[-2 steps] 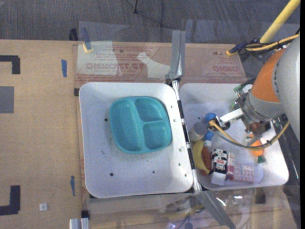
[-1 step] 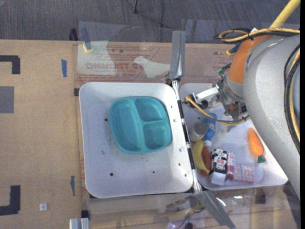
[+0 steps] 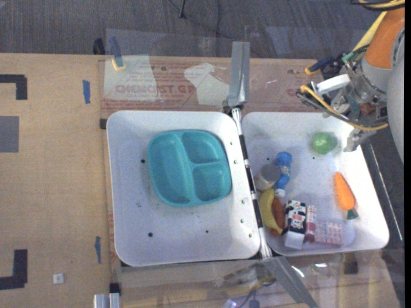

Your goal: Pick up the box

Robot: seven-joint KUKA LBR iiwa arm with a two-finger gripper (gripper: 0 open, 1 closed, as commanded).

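We see the box (image 3: 295, 222), cow-patterned, at the right bin's (image 3: 379, 226) six o'clock; no legible lettering. The gripper (image 3: 355, 140) hangs at two o'clock; we cannot tell its grip.

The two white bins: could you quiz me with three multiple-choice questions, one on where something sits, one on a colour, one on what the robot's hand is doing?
1. Where is the teal divided plate?
A. left bin
B. right bin
C. on the cardboard

2. What colour is the carrot?
A. blue
B. orange
C. white

3. Where is the hand?
A. lifting the box
B. above the right bin's far corner, beside the green ball
C. over the plate

Answers:
1 A: it lies in the left bin.
2 B: orange, green stem.
3 B: the cow-patterned box lies at the right bin's near edge.
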